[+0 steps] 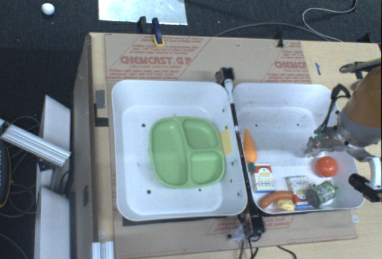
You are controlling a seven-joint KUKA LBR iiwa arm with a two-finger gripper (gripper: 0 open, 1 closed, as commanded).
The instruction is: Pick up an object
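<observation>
One gripper (pixel 320 143) hangs low over the right bin (pixel 280 102), at its right side, and we cannot tell from this slanted view whether it is apart or together; nothing shows clamped in it. We see the grey arm (pixel 361 114) with its orange band coming in from the right above it.

Just near-right of the gripper lies a red tomato (pixel 326 166), the closest candidate to pick. Nearer still, a green can (pixel 322 193) rests on its side in the near-right corner, with a small box (pixel 296 184) to its left, then a sausage (pixel 276 197) with a yellow piece beside it along the near wall. A small carton (pixel 262 177) lies left of the box, and a carrot (pixel 249 147) lies against the divider. In the left bin (pixel 137 102) sits a green divided plate (pixel 186 151), with a yellow sponge (pixel 226 142) at its right edge.

We judge the risks as these: the tomato is round and may roll away if touched off-centre. The near items crowd together, so a descent there could catch two things or wedge against the bin wall. The gripper also appears offset from the tomato, so a straight drop may close on bare floor.
</observation>
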